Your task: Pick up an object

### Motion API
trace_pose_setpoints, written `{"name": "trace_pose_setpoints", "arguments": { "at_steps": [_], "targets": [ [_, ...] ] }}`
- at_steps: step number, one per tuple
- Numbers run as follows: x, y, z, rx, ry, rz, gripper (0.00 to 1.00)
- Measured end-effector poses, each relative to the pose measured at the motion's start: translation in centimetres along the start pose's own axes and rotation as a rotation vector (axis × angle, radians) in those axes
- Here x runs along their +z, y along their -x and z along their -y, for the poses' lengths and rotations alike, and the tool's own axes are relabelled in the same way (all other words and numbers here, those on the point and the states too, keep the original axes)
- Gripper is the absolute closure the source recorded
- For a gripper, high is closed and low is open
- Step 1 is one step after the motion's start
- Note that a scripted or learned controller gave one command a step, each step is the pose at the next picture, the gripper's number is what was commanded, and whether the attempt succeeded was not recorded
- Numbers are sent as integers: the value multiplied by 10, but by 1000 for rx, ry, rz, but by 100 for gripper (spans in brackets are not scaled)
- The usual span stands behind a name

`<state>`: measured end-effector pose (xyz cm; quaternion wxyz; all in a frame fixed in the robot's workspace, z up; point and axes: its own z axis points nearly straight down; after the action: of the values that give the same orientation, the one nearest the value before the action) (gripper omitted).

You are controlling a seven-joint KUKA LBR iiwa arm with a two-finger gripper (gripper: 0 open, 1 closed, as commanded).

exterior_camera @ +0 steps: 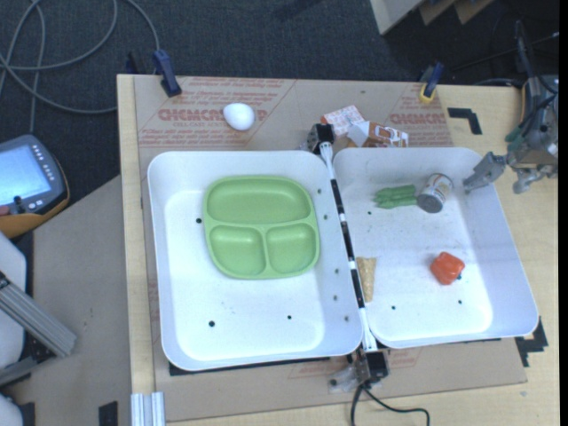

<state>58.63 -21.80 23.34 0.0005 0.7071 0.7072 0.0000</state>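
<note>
So here's our table (133, 238) from above, with two shallow white bins side by side. The left bin (177, 309) has a green divided plate (262, 226) sitting in its upper middle, one long compartment on top and two smaller ones below.

The right bin (497, 273) is where the pickable stuff is. We've got a green leafy-looking toy (395, 195) lying near the bin's 11 o'clock, and right beside it, at about 12 o'clock, a small metal can (433, 193) tipped on its side. They look like they're touching or nearly so, we can't really tell. Down toward 4 o'clock of the bin's middle there's an orange-red toy (447, 268), well apart from the other two. Over at the bin's 8 o'clock edge, against the divider between the bins, sits a little tan wedge-shaped piece (366, 276).

The gripper (484, 172) is up at the right bin's 2 o'clock corner, just beside the can, over the bin's rim. Whether it's open or closed, we honestly can't tell from this angle, and nothing looks held.

Outside the bins: a white egg (238, 115) on the table at 12 o'clock of the left bin, and some crumpled wrappers (364, 130) near the top where the bins meet.
</note>
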Motion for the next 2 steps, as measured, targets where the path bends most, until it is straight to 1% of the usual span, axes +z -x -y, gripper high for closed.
{"name": "trace_pose_setpoints", "arguments": {
  "at_steps": [1,2],
  "targets": [
    [101,-32,28,0,-2,-1,0],
    [149,-52,63,1,-2,-1,0]
  ]
}}
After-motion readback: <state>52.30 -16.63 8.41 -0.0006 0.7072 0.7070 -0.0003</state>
